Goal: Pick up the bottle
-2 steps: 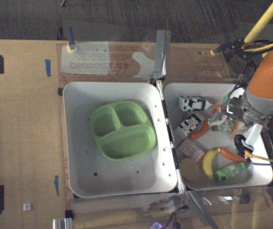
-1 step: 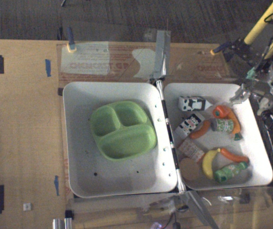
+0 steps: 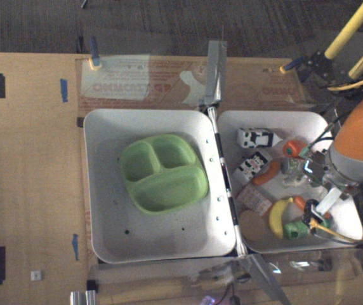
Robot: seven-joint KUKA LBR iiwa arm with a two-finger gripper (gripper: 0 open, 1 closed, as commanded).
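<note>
Clear bottle [image 3: 294,169] lies in the right bin [image 3: 346,237] at the gripper [image 3: 308,168], grasp indiscernible.

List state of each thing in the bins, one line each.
green divided plate: upright, alone in the left bin.
yellow banana: lying flat in the right bin.
two black-and-white cartons: on their sides, near the divider.
clear bottle: lying amid clutter, orange cap on.
hand: low over the right bin beside the bottle; grip not discernible.
</note>
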